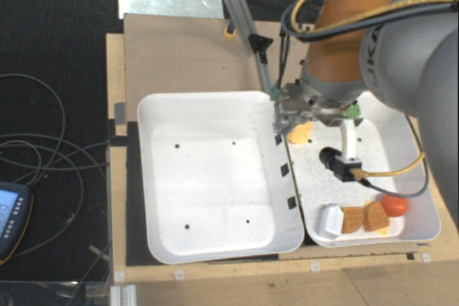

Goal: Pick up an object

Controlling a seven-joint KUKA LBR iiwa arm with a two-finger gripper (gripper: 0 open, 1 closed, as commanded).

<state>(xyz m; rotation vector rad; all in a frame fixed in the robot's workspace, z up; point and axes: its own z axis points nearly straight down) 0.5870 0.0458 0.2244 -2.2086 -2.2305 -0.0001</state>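
Observation:
My gripper hangs low over the far left corner of the right bin, close to the wall shared with the left bin. A small yellow piece lies right beside it, partly under the wrist. A bit of a green thing peeks out behind the wrist. At the near end of the right bin lie a white block, two brown waffle-like pieces and a red ball-shaped thing.
The left bin stands beside the right one, and black tabs run along their shared wall. A grey pole slants down from the far side to the bins' far edge. Cables lie on the floor at the left.

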